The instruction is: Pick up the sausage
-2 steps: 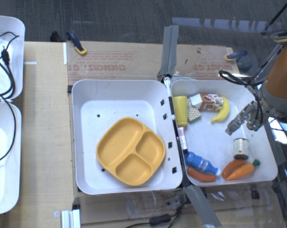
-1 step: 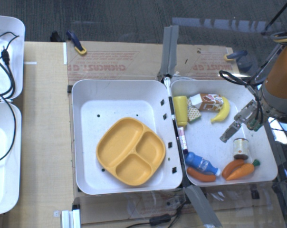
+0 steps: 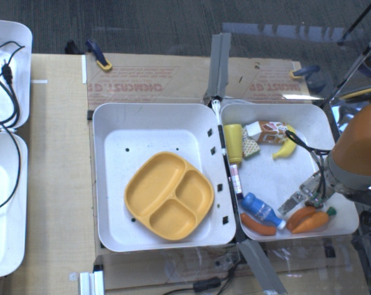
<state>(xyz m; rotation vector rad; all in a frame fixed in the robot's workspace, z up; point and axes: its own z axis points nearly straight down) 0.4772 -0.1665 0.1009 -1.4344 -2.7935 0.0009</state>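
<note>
The sausage (image 3: 258,225) lies at the right bin's (image 3: 325,120) near-left corner, touching a blue bottle (image 3: 261,209). The end effector (image 3: 294,204) hangs low just right of the bottle, above a carrot (image 3: 309,221); its state cannot be told. A yellow plate (image 3: 169,195) sits in the left bin (image 3: 112,165).

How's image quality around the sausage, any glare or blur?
Camera view: lighting even and soft, shadows faint; sausage sharp enough, partly covered by the blue bottle; gripper slightly soft; the bins' white floors look bright without glare.
</note>
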